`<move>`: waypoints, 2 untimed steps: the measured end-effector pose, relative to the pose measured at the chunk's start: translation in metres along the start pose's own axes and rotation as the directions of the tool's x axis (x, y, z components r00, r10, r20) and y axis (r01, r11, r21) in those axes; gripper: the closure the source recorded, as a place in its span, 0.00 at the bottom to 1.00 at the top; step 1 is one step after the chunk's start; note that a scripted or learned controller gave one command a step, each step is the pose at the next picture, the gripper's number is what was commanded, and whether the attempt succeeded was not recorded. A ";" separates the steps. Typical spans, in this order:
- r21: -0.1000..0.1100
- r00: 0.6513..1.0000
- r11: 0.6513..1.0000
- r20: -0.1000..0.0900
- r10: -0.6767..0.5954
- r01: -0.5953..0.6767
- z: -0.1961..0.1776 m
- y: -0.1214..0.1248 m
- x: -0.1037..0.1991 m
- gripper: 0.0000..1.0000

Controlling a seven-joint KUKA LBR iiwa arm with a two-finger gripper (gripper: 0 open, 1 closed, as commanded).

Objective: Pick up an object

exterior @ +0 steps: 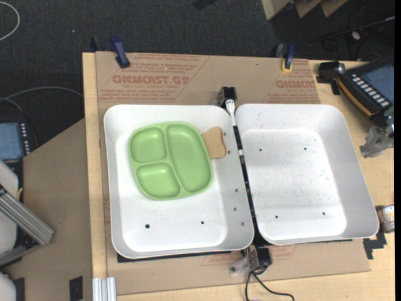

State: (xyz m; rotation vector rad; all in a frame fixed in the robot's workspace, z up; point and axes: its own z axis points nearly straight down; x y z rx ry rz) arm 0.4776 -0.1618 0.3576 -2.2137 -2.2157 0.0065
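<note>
Glossy green three-compartment plate (170, 161) touching flat tan toast-shaped piece (215, 143).

- Two bins sit side by side on a board (156, 74) at frame centre, their inner rims touching.
- Left bin (169, 231): a divided plate (170, 160) lies in its upper half.
- A flat slice (215, 143) lies just right of the plate, touching its upper right edge, near the bin's right wall.
- Right bin (301, 168): lies right of the left bin.
- Two clamps (119, 51) grip the board's top edge, upper left and upper right.
</note>
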 end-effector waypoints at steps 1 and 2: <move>-0.021 1.000 1.000 0.011 0.004 -0.003 -0.077 0.029 -0.050 1.00; -0.004 1.000 1.000 0.001 0.001 -0.001 -0.015 0.000 -0.024 1.00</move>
